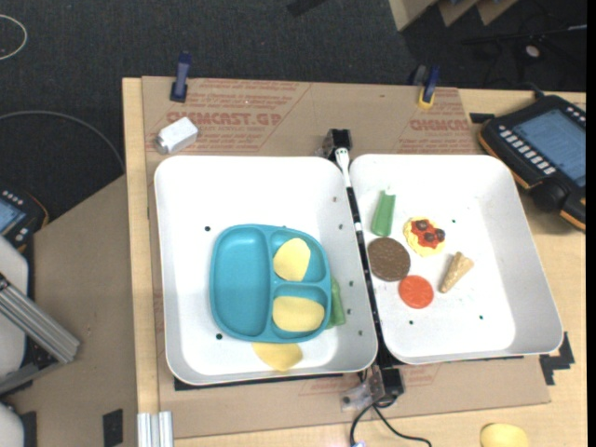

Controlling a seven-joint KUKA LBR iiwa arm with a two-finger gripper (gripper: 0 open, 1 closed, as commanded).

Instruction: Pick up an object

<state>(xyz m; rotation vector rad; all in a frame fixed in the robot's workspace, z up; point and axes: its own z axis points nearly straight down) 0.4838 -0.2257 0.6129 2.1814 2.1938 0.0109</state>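
At the near edge of the bench, a yellow rounded lump [503,434] lies outside the bins on bare wood. Can't tell whether the pincer is open or closed. Two shallow white bins sit side by side: left bin [177,250], right bin [494,315]. The left bin holds one blue three-compartment plastic plate [244,282] and three soft yellow pieces: one on the bin floor [277,353] touching the plate's near rim, one in the near-right compartment [298,313], one in the far-right compartment [292,259]. One green strip [336,304] sits wedged between the plate's right rim and the bin wall. The right bin has five loose items, all apart from each other: red disc [416,292], tan cone [455,271], brown disc [388,258], yellow slice with red topping [425,235], green bar [383,214]. Farther back: white block [177,135] on the cardboard sheet [279,119], two clamps [181,75] [427,85], black handheld pendant [545,147] at far right.
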